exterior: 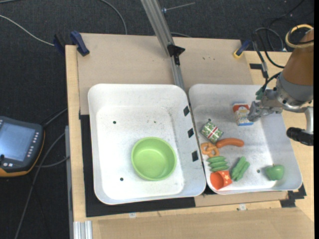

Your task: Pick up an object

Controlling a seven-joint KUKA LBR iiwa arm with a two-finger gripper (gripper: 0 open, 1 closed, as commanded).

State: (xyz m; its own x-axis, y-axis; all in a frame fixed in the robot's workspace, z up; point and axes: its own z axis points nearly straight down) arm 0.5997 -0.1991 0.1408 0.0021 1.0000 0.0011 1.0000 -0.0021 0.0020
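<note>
Two white bins share the bench (124, 59), and the gripper (259, 109) hangs low in the right bin (279, 148), at its one o'clock corner, touching or just beside a small red-white-and-blue carton (241, 113); how wide it stands cannot be told, and nothing is seen held. The approach looks under way; closing squarely on the carton comes next. The bin's far wall crowds twelve o'clock, with bare floor toward six. A green bowl (153, 158) sits well apart.

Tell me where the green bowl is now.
The green bowl sits in the left bin, toward its front right corner, near the divide with the right bin that holds the small toys.
</note>
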